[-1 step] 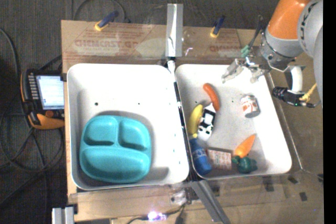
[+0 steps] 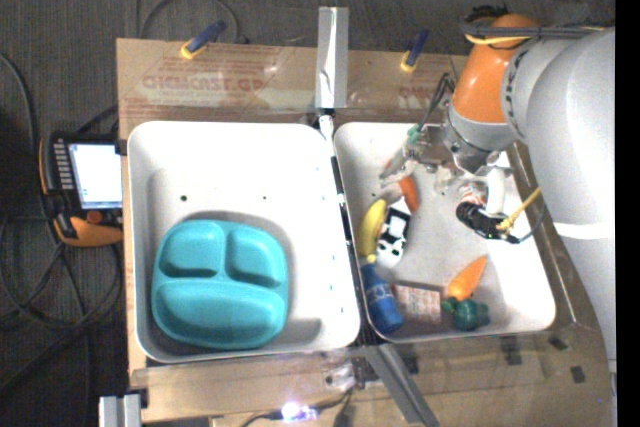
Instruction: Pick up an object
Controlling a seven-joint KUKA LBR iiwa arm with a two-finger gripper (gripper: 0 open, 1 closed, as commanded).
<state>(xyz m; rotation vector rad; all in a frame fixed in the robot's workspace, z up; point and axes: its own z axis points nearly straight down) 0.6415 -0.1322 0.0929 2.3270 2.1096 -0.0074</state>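
Over the right bin [image 2: 540,300], our gripper [image 2: 432,155] hangs just above a small orange piece [image 2: 408,192]; we cannot tell its state. We judge that piece light, stiff and a little slick, best pinched across its narrow middle. A banana [image 2: 372,225] and a black-and-white toy [image 2: 394,233] crowd just beside it, with a blue bottle [image 2: 381,303] and a carrot [image 2: 467,277] farther off

A brown bench [image 2: 200,80] bears two white bins [image 2: 140,215] side by side.

Dim surroundings, bright bins, soft focus, mild glare.
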